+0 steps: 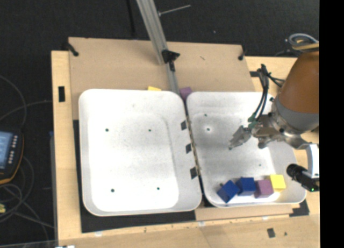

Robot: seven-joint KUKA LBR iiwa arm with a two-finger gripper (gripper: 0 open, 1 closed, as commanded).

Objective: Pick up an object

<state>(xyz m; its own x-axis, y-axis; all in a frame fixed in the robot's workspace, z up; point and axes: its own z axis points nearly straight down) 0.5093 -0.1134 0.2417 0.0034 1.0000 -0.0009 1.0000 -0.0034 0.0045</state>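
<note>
The arm [301, 93] reaches in from the right, with its orange band above a grey wrist. The gripper [236, 140] hangs over the middle of the right bin [226, 104], pointing left. Its metal fingers are too small and blurred to show whether they are spread or pressed together; nothing is visible between them.

Four small blocks lie in a row along the near wall of the right bin, well apart from the gripper and nearer the front edge. From left to right:

- a dark blue block [228, 190], tilted;
- a second blue block [246, 185], touching the first;
- a purple block [264, 187];
- a yellow block [277, 182], just beside the purple one.

All four appear as matte cubes with soft edges.

The left bin [134, 150] and right bin are shallow white trays with rounded corners and a faintly speckled floor, set side by side and joined by dark clips. They rest on a flat tan bench [161, 58]. Behind the bins, a yellow piece [155, 88] and a purple piece [186, 92] show at the far rims. A slanted metal rail [150, 15] rises from the bench behind the bins.
</note>
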